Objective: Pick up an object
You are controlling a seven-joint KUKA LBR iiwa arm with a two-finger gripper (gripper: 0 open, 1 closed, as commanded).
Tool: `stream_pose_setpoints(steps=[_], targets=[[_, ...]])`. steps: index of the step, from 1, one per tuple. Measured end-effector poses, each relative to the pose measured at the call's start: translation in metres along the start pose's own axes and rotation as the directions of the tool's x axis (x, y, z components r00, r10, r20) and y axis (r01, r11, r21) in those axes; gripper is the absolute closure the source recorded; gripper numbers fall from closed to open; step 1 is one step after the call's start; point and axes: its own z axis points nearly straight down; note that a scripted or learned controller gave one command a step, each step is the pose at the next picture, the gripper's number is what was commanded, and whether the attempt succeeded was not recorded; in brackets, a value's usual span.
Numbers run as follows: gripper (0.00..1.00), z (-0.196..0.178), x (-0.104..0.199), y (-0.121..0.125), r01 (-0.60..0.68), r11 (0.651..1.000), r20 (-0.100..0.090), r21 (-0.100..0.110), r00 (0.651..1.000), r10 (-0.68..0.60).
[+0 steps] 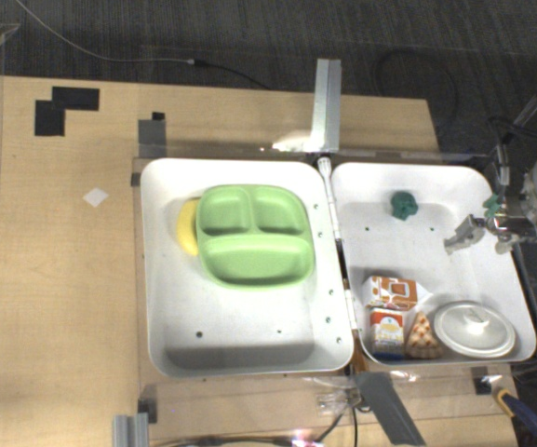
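Your claw (473,234) sits at the frame's right edge over the right bin (436,177); you cannot tell its opening. The teal object (404,204) lies upper-left of it, apart.

Wooden tabletop (54,277) with black tape marks (63,108), two white bins: left bin (170,343), right bin (361,189). Thin cable (110,57) crosses dark floor (249,17) above.

Right bin (436,180) open through its middle, small teal lump (404,204) near the back wall, snack boxes (396,317) and metal lid (474,328) crowding its front, green divided plate (253,234) filling the left bin's (240,352) centre, front strip bare
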Motion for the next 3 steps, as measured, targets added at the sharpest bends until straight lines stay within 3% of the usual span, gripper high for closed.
stream_pose_setpoints(steps=[1, 2, 3], targets=[[0.00, 0.066, 0.035, 0.121, 0.065, 0.998, 0.000, -0.001, 0.998, -0.065], [0.00, 0.118, 0.079, 0.121, 0.015, 1.000, 0.002, -0.004, 1.000, -0.015], [1.00, 0.106, 0.080, 0.124, 0.023, 1.000, 0.004, -0.007, 1.000, -0.023]])
